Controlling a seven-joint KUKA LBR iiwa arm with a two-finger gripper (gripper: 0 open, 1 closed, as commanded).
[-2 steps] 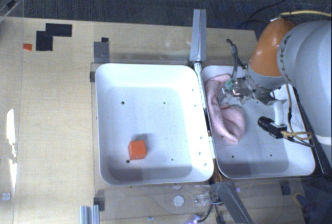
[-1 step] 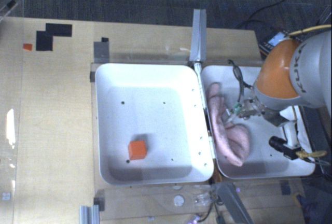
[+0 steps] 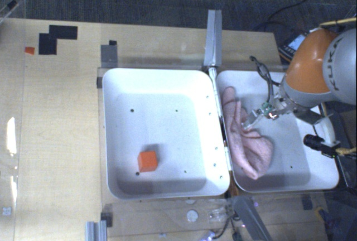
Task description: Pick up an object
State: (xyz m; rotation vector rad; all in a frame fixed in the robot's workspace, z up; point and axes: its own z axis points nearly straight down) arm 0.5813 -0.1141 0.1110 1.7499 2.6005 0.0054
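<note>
- Pale wooden surface [image 3: 56,139] carrying two shallow white bins side by side.
- Left bin [image 3: 162,89] holding a small orange block [image 3: 148,161] near its lower left.
- Right bin [image 3: 290,170] holding a crumpled pink cloth [image 3: 248,145] along its left wall.
- Grey-and-orange arm [image 3: 318,67] reaching in from the right.
- Hand [image 3: 256,117] low over the cloth; open or closed impossible to tell.

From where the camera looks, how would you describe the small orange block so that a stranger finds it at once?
Start at the two shallow white bins side by side on the wooden bench and take the left white bin. Look at its near left corner, where the small orange block lies alone on the floor. It is hard-edged and bright orange, unlike the soft pink cloth in the right white bin.
</note>
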